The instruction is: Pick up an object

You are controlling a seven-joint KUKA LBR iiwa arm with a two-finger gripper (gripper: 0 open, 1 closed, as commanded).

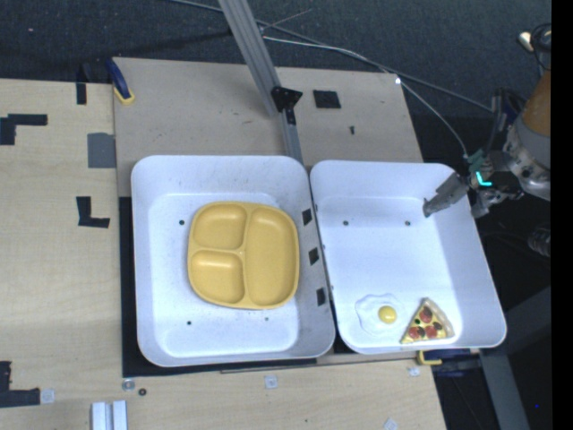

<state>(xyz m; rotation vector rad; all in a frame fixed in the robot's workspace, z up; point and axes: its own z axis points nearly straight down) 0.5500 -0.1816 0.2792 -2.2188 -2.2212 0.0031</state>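
Pincer at the right bin's far edge, nothing picked yet.

My pincer (pixel 452 195) hangs over the right bin's (pixel 394 240) far-right rim, holding nothing; its opening I cannot tell. The fried egg (pixel 380 313) and pizza slice (pixel 428 322) lie just beside each other in the near corner; I'd centre over one before descending.

I see my robot arm's grey metal wrist (pixel 534 164) with an orange band (pixel 540 106) above it. Its small dark two-finger gripper (pixel 445 198) looks grey and thin, like a pointy stick. A tiny bright blue-green light (pixel 484 179) glows on the dark block behind the fingers.
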